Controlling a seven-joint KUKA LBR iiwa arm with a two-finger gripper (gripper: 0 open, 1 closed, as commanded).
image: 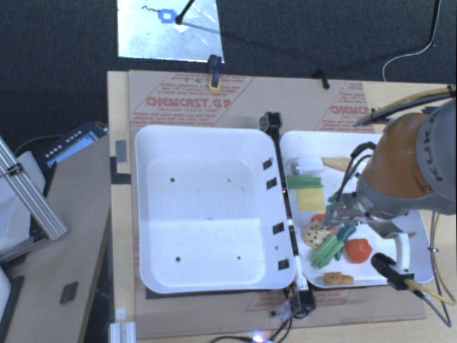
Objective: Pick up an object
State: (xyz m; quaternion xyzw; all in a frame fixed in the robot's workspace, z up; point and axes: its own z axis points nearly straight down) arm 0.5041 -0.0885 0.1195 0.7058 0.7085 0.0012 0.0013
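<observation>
Pincer low in right bin over cookie and green toy; finger state unclear.

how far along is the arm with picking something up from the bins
Done: the arm has reached into the right bin, and its gripper sits low among the toy food, near the cookie and green vegetable. In hand: nothing that can be seen held. Left: gripping one item and lifting it clear. The left bin plays no part yet.
</observation>
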